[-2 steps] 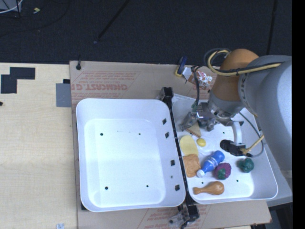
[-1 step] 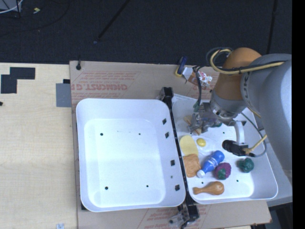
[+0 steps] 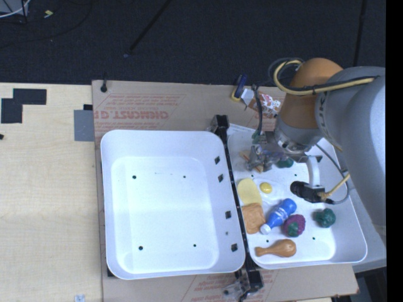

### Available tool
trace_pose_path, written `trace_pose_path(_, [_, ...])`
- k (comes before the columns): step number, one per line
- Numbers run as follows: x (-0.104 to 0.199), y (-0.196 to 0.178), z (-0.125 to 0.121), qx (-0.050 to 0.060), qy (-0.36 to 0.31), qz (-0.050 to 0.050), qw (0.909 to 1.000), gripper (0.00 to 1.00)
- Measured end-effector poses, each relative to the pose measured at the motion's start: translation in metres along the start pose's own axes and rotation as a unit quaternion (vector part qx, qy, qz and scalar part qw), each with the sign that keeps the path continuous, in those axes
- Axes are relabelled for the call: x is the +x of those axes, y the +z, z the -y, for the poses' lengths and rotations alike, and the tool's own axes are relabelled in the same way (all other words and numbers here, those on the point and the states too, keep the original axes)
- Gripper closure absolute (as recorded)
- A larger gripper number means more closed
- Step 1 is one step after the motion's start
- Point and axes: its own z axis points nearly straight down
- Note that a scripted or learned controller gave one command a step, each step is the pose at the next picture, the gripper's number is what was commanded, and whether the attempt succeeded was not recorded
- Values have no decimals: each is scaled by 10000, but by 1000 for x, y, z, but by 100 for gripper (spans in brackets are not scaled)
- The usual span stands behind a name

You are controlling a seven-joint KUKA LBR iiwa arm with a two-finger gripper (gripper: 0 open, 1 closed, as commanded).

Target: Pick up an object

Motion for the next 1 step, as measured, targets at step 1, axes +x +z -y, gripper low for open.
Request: trace_pose_path(1, [-8,-68,27,-59,20,7,10000,100])
